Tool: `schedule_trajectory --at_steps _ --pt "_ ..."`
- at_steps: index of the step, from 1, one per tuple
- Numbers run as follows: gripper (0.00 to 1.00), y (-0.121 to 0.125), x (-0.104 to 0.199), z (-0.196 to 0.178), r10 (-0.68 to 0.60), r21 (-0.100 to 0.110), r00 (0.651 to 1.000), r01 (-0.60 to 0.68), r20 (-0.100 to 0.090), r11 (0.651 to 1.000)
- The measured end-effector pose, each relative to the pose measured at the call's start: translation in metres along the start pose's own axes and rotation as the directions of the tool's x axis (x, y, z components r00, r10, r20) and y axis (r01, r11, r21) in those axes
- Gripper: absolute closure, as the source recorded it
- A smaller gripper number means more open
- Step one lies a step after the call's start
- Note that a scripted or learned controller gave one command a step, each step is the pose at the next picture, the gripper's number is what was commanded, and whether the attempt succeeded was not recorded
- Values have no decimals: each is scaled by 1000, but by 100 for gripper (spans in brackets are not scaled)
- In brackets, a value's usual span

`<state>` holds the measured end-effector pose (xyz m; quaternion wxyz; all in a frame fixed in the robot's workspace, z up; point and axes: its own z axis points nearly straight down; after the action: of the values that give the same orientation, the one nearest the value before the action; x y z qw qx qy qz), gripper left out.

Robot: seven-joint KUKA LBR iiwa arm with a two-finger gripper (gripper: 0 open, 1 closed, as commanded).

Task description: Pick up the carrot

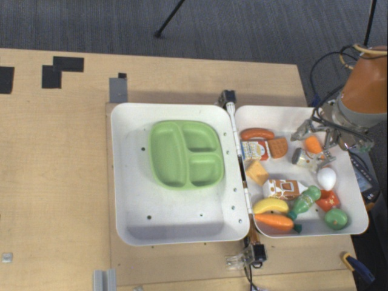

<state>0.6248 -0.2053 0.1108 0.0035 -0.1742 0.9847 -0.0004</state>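
The carrot (276, 222), orange with a green stub at its right end, lies along the front wall of the right bin (361, 218), just under a yellow banana (270, 206). My gripper (315, 144) hangs over the back right part of that bin, well behind the carrot and to its right. Its fingers (301, 132) are spread open. A small orange piece (313, 144) lies between and below them, and I cannot tell whether they touch it.
The right bin also holds a sausage (257, 133), a cracker (278, 147), a cheese wedge (257, 173), a milk carton (282, 188), a green bottle (305, 200), an egg (327, 178), a tomato (327, 200) and a grey can (299, 156). A green divided plate (185, 154) sits in the left bin (130, 223).
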Motion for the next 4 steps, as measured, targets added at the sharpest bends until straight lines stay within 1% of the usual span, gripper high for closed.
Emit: schedule_trajectory --at_steps 1,2,3,4 --pt "0 -8 -22 -16 -318 0 948 318 1 948" --pt "0 -13 -37 -127 -552 1 834 552 2 834" --pt "0 -12 -37 12 -693 0 721 693 3 721" --pt "0 -5 -34 22 -808 -11 589 808 11 589"
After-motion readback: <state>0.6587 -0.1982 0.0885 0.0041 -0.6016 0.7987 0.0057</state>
